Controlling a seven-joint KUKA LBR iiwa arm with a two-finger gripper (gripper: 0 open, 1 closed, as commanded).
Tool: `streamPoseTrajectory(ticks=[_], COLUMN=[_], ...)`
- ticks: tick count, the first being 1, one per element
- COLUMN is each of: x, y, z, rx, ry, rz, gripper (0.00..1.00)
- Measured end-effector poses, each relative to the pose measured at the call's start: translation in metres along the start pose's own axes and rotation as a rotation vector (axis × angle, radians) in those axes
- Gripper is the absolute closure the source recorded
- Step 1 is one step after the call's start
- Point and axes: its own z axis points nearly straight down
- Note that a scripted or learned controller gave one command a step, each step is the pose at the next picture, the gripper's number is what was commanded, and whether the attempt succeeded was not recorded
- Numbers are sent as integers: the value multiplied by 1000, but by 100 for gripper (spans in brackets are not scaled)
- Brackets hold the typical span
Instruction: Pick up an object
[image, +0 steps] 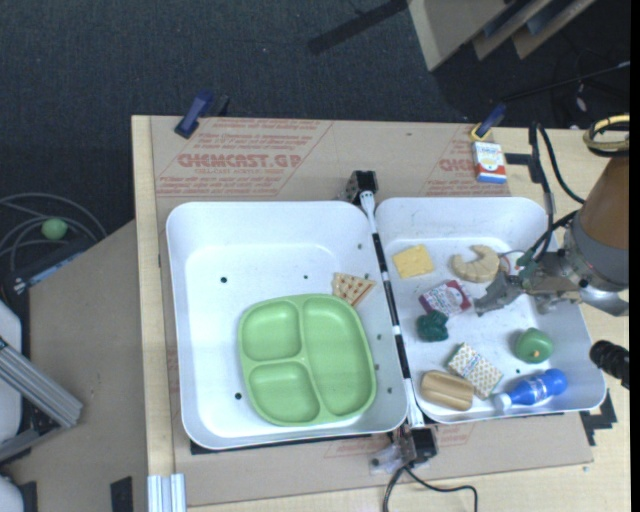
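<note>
Gripper sits low in the right bin, nothing visibly between its fingers; you can't tell from this angle if they're spread or closed. Nearest candidate is the red-and-white wrapper, just left of the tips, long axis roughly along the reach. Croissant lies just up-left, green apple down-right.

Brown board w/ red "CHEMCAST" print is laid under both bins and held by blue clamps at top L and top R. Small box is set near R clamp. Green ball is seen among grey cables far L; alu rail below.
</note>
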Motion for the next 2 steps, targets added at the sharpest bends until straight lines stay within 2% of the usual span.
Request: streamPoseTrajectory(ticks=[1, 2], x=[6, -47], y=[84, 141], z=[100, 135], rx=[1, -2], ry=[0, 13], rz=[-1, -6], gripper=[0, 0])
